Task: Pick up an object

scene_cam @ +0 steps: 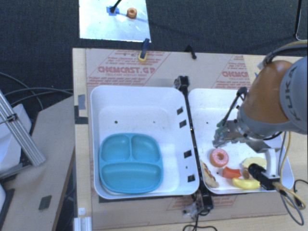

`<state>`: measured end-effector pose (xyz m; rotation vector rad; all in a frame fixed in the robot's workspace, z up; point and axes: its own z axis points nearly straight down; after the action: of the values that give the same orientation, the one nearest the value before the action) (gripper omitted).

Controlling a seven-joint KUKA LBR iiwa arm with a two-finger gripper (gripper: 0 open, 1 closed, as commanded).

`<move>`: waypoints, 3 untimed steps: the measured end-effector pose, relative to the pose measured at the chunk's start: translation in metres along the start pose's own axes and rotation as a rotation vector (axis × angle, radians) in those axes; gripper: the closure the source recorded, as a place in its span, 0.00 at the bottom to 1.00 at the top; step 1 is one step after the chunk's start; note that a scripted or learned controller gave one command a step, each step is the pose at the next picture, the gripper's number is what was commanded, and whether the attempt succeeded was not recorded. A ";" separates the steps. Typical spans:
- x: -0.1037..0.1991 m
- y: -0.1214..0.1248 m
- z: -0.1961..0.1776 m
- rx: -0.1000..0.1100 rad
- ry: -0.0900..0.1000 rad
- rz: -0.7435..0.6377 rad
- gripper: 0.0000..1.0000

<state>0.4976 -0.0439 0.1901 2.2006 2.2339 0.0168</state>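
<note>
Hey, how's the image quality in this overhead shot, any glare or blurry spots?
Camera view: even, soft lighting; the white bins look bright but keep detail; the shiny sheet above the bench shows washed-out glare; the blue tray is sharp; the arm at the right looks slightly soft and casts faint shadow on the right bin.

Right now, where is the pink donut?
The pink donut lies in the right bin, near its front-left area, just below the gripper and above-left of an orange piece.
</note>
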 end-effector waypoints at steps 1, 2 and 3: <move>0.033 0.032 -0.160 -0.010 -0.002 0.004 1.00; 0.068 0.013 -0.087 0.016 -0.002 0.007 1.00; 0.098 0.007 -0.172 0.001 -0.001 0.007 1.00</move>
<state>0.5015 0.0539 0.3627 2.2089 2.2266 0.0146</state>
